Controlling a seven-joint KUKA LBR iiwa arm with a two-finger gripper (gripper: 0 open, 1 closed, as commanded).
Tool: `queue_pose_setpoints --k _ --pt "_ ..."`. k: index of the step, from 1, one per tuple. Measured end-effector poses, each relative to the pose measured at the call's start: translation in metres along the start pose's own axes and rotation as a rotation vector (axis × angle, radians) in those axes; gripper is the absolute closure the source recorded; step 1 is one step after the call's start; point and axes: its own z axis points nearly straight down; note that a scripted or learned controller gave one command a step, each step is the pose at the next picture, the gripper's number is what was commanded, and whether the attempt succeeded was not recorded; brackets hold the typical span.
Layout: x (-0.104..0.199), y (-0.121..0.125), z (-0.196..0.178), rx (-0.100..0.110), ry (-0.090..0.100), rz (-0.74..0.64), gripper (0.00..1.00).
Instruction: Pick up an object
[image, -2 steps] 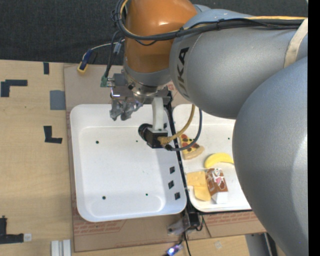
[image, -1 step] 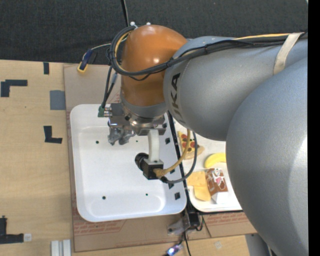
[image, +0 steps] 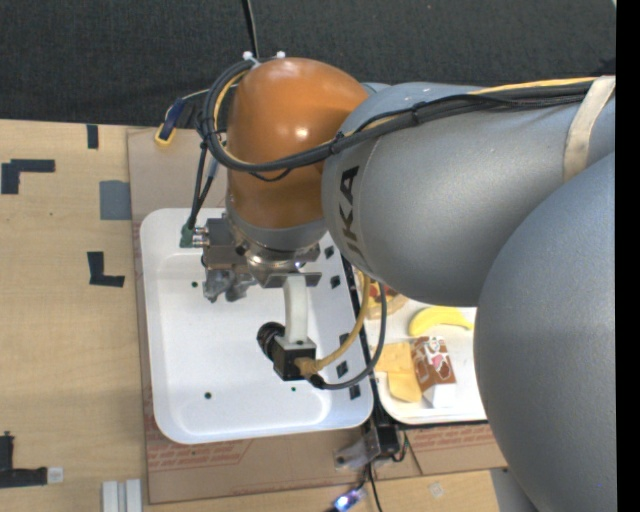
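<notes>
Mostly arm (image: 450, 200), right bin (image: 440, 405) half hidden.

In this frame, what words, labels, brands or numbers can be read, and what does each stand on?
"KA": black letters running up the grey arm near the orange joint, the tail end of a longer word whose start is hidden.
Brown packet in the right bin: its print is too small and blurred to read.
Black angular marks on the bench: shapes, not letters.
</notes>
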Motion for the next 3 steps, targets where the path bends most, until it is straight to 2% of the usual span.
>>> queue_pose_setpoints --k 1,2,3 --pt "-0.021 -0.027 -0.067 -0.006 0.002 0.003 1.00" --pt "0.001 -0.026 -0.101 -0.004 0.001 0.001 1.00" --pt "-0.001 -0.027 -0.013 0.006 -0.006 0.005 1.00"
